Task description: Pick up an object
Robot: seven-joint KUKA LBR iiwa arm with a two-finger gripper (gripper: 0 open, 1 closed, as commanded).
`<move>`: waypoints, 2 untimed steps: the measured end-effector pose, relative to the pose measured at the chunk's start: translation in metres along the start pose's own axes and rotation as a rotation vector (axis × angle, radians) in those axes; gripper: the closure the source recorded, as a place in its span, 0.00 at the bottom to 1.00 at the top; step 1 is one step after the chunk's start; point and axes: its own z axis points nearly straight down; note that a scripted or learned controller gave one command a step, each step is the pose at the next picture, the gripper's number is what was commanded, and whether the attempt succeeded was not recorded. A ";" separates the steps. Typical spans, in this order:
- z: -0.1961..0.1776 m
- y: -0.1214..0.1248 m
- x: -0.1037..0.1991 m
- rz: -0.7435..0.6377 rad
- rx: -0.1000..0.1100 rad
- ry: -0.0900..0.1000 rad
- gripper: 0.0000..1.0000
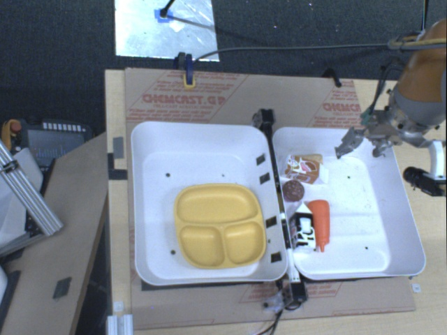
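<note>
The tool (363,144) sits over the far right corner of the right bin (391,253), with the grey wrist and orange band of the arm (422,75) rising behind it toward the right edge of the view. Its two fingers are spread apart, one tip pointing down-left and the other to its right, and nothing lies between them. It carries no object.

Nearest the tool, on the left half of the right bin's floor, is a small brown-and-white packet (304,167) lying flat near the divider. Just in front of it rests a dark round disc (293,190). In front of that, an orange carrot-shaped piece (320,222) lies lengthwise, touching or just beside a black-and-white item (302,230) on its left (the exact contact cannot be made out). All four objects are well apart from the tool.

The left bin (154,152) holds a yellow divided plate (218,225), three compartments, lying flat toward the near side.

Both bins rest on a cardboard sheet (209,96) on the bench (115,117). A blue-and-yellow clamp (186,70) grips the sheet's far edge. A silver square panel (164,16) lies beyond on the dark floor.
</note>
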 end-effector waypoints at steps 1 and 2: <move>-0.007 0.003 0.000 -0.002 -0.012 -0.002 0.00; 0.034 0.005 -0.001 -0.002 -0.010 -0.002 0.00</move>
